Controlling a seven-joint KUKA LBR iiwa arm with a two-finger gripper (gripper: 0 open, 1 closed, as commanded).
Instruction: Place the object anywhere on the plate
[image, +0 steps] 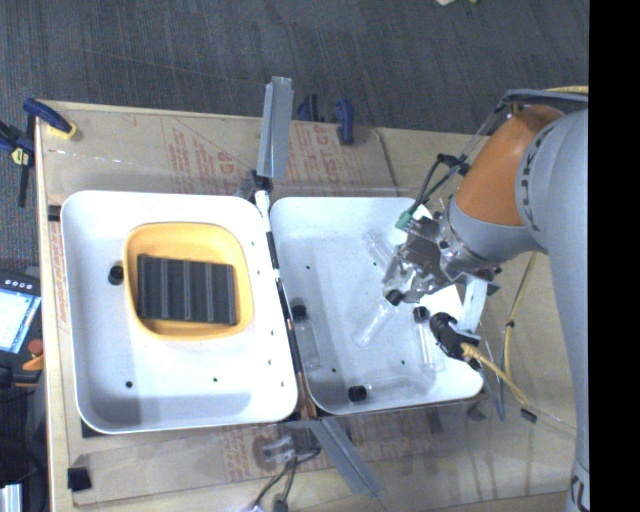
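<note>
A yellow-orange plate (187, 238) lies in the left bin (100, 390). A dark grey ribbed rectangular object (187, 289) rests flat on the plate, covering most of its middle. My gripper (402, 288) hangs low over the right bin (330, 250), near that bin's right side and well apart from the plate and the object. The wrist and its cables hide much of the gripper.
Small black spots sit in the bins, one beside the plate (116, 273) and one near the right bin's front wall (355, 393). A metal bar (273, 125) stands behind the seam between the bins. Blue clamps (345, 118) grip the bench's back edge.
</note>
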